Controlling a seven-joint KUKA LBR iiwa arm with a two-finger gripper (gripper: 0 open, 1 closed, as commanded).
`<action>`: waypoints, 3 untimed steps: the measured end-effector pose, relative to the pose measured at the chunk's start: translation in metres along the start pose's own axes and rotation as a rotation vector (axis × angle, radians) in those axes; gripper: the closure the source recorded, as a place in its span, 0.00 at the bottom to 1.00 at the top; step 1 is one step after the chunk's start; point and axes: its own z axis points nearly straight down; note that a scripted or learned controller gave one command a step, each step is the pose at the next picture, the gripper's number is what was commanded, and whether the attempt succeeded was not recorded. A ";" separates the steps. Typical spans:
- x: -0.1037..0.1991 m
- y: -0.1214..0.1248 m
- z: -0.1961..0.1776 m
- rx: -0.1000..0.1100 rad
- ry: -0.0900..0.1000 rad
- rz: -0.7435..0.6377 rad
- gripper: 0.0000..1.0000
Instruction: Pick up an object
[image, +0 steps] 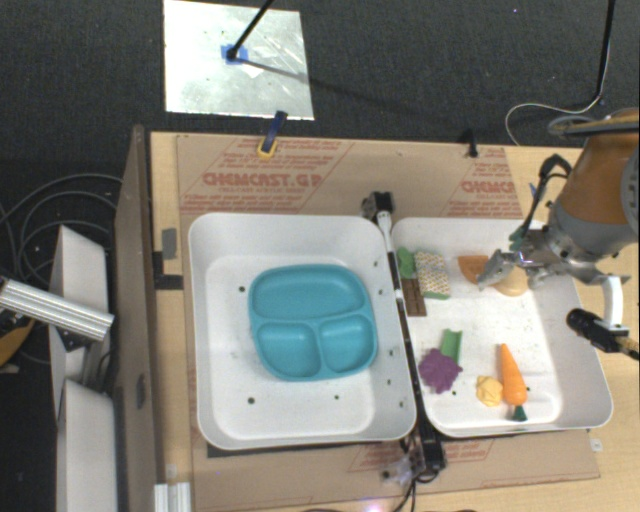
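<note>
My gripper (512, 266) hangs over the far part of the right bin (585, 345), reaching in from the right. Directly under it lies a tan rounded piece (512, 285), partly hidden by it. An orange wedge (472, 267) lies just left of it. Further left are a beige waffle-like piece (432, 272) and a small green piece (406, 263). Nearer the front lie a green block (451, 344), purple grapes (438, 370), a yellow lump (489, 390) and a carrot (512, 374). I see nothing held.
The left bin (215, 300) bears a blue divided plate (312, 320). A dark strip (411, 298) lies along the divider between the bins. The arm's black fitting (598, 328) hangs over the right bin's right rim. Cables lie left of the bench.
</note>
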 end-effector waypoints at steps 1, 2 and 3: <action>0.005 0.063 0.063 -0.009 -0.003 -0.008 0.00; -0.016 0.056 0.058 -0.016 0.002 -0.006 0.00; 0.006 0.063 0.058 -0.013 -0.006 -0.008 0.00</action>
